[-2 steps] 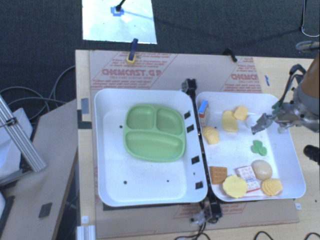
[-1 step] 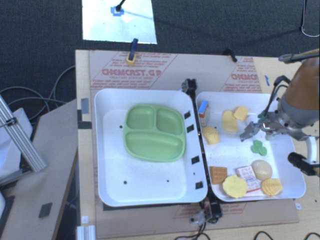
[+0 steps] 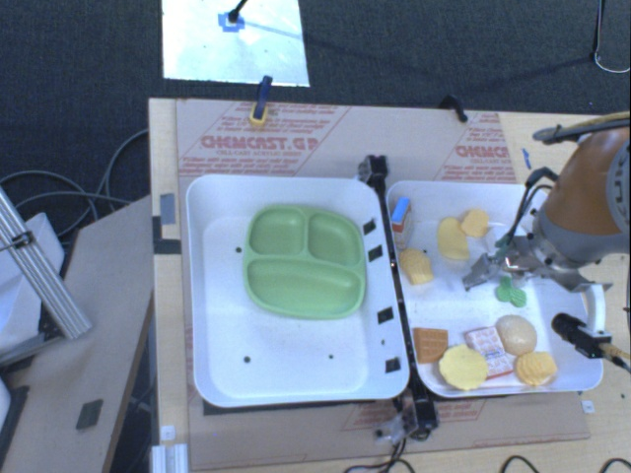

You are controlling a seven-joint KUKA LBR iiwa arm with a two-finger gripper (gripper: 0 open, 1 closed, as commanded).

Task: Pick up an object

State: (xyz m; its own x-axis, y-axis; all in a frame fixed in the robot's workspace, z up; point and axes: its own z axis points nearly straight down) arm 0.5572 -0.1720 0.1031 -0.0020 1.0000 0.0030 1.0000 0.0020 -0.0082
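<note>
Camera view showed the gripper low in the right bin, its state impossible to tell, just above a green piece at six o'clock; nothing looked lifted yet.

You've got a green divided plate lying flat in the left white bin, roughly centred. A yellow-and-blue clamp sits on the far edge of the desk, a shiny metal sheet lies on the dark floor beyond, and black cables trail at left.
</note>
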